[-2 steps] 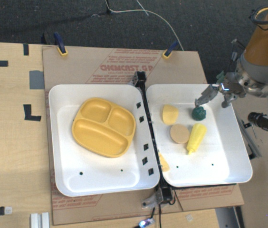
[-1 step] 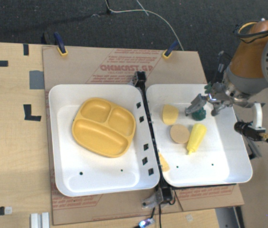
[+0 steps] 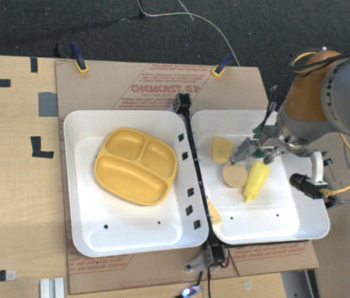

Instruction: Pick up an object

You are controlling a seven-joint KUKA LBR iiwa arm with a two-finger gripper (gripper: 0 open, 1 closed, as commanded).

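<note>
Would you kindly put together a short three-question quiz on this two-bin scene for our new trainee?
1. True or false: the yellow divided plate lies in the right bin.
2. Which item lies nearest the claw? A) yellow corn cob B) yellow divided plate C) blue clamp
3. Fill in: the round tan piece lies directly to the ____ of the corn cob in the camera view.

Key:
1. False; it lies in the left bin.
2. A; the cob's upper end sits right under the claw.
3. Left.
</note>
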